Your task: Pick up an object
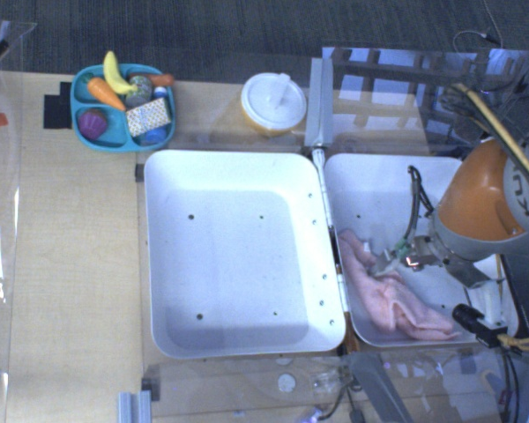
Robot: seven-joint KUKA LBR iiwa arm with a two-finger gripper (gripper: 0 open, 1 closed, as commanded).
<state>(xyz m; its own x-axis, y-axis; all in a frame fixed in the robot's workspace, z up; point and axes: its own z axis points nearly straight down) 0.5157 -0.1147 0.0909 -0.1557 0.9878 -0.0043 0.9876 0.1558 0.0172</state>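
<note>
From above we look down on a pale wooden bench (62, 263) set against dark grey carpet (203, 11), with a clear plastic panel (4, 218) standing along its left side. Taking the left white bin (238, 254) as our landmark: up and to its left sits a blue divided tray (115, 139) of toy food, among it a yellow banana (115, 75), an orange carrot (104, 92) and a purple piece (93, 123), with a black block (56, 111) just beside the tray's left edge. Directly above the landmark bin's upper right corner we see a round white lidded cup (274, 101) with a yellow rim.

Touching the landmark bin's right wall is the right white bin (370, 183). In it lies a crumpled pink cloth (383, 293), bunched against the lower left part, near the shared wall. The gripper (404, 258) is down at the cloth's upper right edge, at the end of the grey arm with its orange band (480, 196), which reaches in from the far side of the right bin. We cannot tell how the gripper is set or whether any cloth is caught in it. Black cables (416, 196) run down to it from above. Beyond the right bin, away from our landmark, a clear panel (397, 86) shows a wooden frame behind it, and yellow hose (498, 130) crosses above the arm.
</note>
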